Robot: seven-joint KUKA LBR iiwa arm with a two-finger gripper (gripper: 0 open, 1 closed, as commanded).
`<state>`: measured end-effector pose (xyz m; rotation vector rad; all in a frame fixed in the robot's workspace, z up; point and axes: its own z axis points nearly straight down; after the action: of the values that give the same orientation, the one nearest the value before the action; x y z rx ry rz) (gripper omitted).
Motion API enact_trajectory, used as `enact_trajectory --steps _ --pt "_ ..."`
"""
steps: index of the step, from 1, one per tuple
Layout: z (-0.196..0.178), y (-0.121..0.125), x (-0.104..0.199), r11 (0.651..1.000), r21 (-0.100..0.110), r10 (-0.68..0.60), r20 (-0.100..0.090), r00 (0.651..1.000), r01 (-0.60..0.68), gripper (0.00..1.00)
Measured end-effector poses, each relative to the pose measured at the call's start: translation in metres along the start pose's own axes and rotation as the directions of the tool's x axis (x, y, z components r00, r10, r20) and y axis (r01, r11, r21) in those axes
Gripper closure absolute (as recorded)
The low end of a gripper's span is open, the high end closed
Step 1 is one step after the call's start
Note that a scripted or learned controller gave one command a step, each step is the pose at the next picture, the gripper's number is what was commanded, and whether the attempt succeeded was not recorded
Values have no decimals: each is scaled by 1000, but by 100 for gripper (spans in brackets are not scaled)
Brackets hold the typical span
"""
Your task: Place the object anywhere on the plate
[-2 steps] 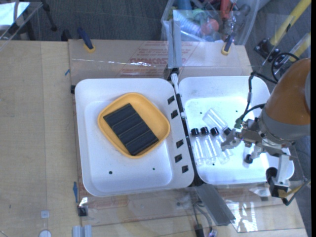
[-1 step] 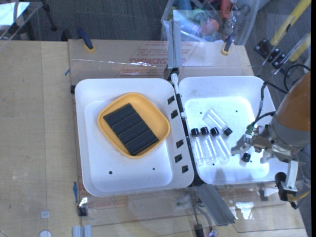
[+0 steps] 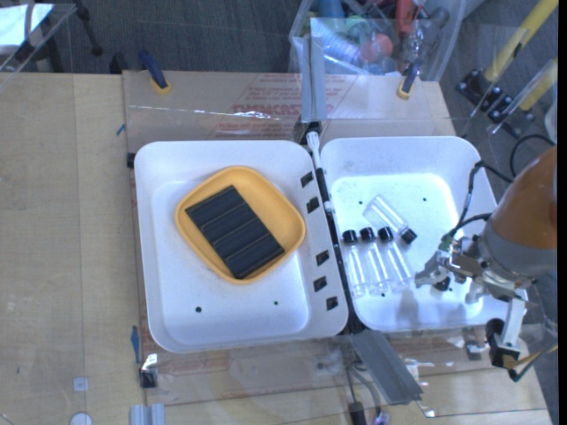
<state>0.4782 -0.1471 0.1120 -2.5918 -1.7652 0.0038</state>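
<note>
A square yellow plate (image 3: 270,197) lies in the left bin (image 3: 177,312), and a black ribbed rectangular pad (image 3: 235,230) rests flat on its middle. In the right bin (image 3: 425,162) lie several clear vials with black caps (image 3: 374,259), side by side near the divider, plus one more vial (image 3: 390,212) lying at an angle above them. My gripper (image 3: 452,286) hangs over the right bin's lower right part, to the right of the vials and apart from them. Its fingers are open with nothing between them.
The divider between the bins carries a row of small black clips (image 3: 317,233). A clear box of mixed items (image 3: 381,20) stands behind the bins. My arm's orange band (image 3: 532,211) sits at the right edge over the right bin's rim.
</note>
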Motion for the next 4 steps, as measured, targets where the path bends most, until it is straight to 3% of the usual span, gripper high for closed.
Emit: enact_trajectory --steps 1,2,4 --pt "17 17 -39 999 -2 -50 -5 999 50 0" --pt "21 25 -43 999 3 53 -24 998 -53 0" --pt "15 23 -43 998 2 65 -15 998 -65 0"
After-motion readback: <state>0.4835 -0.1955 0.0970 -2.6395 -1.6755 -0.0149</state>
